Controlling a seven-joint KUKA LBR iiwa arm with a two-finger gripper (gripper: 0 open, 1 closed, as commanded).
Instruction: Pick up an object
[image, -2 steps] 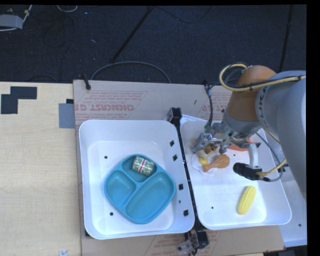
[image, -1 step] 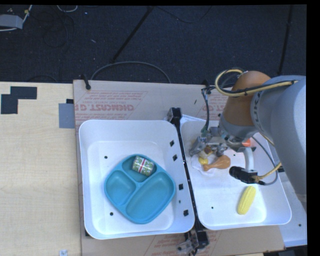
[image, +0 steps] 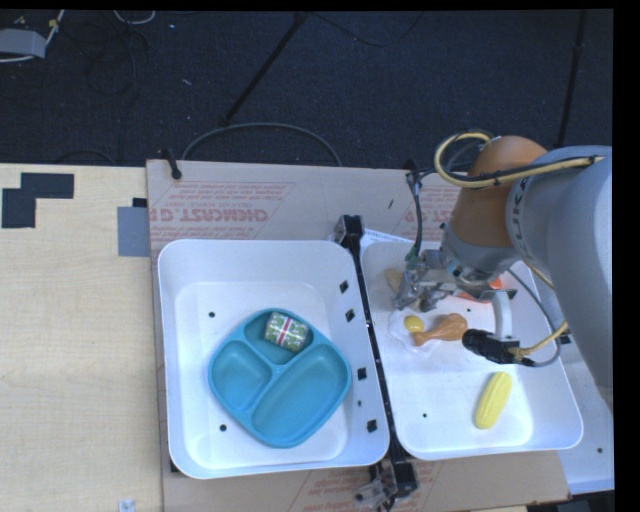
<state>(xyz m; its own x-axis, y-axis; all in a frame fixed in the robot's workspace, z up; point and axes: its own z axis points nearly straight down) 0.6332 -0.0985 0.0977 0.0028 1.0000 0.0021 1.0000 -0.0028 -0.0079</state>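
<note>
My gripper (image: 418, 292) hangs low in the right bin (image: 440, 440), near its far left part. Just below it lies a tan wooden piece with a yellow knob end (image: 436, 328), and I see nothing gripped. A yellow corn cob (image: 491, 399) lies near the front right of that bin. A small orange-red item (image: 470, 296) peeks out beside the wrist, mostly hidden by the arm. In the left bin (image: 190, 290) a blue divided plate (image: 280, 380) carries a small green and red can (image: 286, 331) in its upper compartment.
A black divider (image: 366, 340) runs between the two bins. Black cable and a connector (image: 492, 345) trail over the right bin. The grey arm with its orange band (image: 500, 190) covers the right bin's far right corner. Cardboard lies under the bins.
</note>
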